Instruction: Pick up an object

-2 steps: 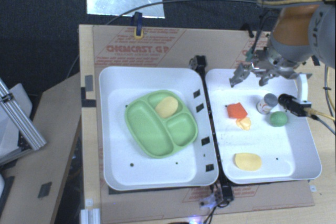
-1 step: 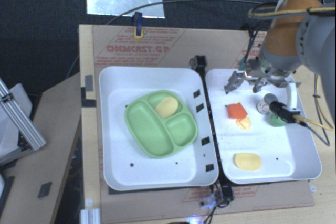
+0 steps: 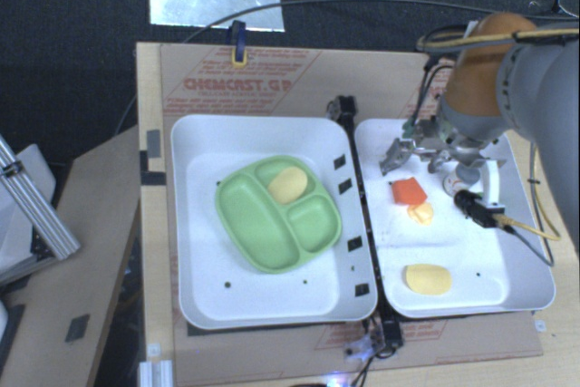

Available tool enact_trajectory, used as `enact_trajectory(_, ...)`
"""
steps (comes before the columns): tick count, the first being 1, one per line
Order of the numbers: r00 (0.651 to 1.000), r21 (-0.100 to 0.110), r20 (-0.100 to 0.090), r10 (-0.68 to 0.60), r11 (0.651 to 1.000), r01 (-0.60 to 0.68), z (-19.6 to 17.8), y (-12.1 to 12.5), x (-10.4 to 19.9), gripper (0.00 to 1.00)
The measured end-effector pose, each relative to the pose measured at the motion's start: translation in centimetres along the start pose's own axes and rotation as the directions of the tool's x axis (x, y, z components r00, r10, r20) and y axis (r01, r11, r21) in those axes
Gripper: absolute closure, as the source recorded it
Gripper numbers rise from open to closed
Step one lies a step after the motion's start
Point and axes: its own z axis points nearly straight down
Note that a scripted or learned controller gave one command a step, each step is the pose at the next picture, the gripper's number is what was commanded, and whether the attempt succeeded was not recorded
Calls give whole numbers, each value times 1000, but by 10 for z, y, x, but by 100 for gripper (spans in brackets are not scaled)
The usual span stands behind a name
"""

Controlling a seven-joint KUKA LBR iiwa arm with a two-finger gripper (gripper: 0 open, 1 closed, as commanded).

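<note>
In the right bin [image 3: 517, 285] lie an orange-red block [image 3: 408, 190], a small yellow piece [image 3: 420, 213] just below it, and a pale yellow oval object [image 3: 427, 279] near the front. My gripper [image 3: 421, 157] hangs over the back of this bin, just above and behind the orange-red block, and it holds nothing that I can see. In the left bin [image 3: 208, 285] sits a green divided plate [image 3: 263, 231] with a yellow rounded object [image 3: 288, 185] in its upper compartment.
The grey arm with its orange band [image 3: 480, 77] covers the right bin's back right corner. Cables [image 3: 526, 227] trail along the right side of that bin. A black divider [image 3: 358, 195] with clips runs between the two bins.
</note>
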Motion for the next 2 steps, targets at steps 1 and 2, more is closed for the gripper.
enact_trajectory(1, 1000, 1, 0, 1, 1000, -1, 39, 0, 1, 0)
enact_trajectory(2, 1000, -5, 1, 2, 1000, -2, 26, 2, 0, 100)
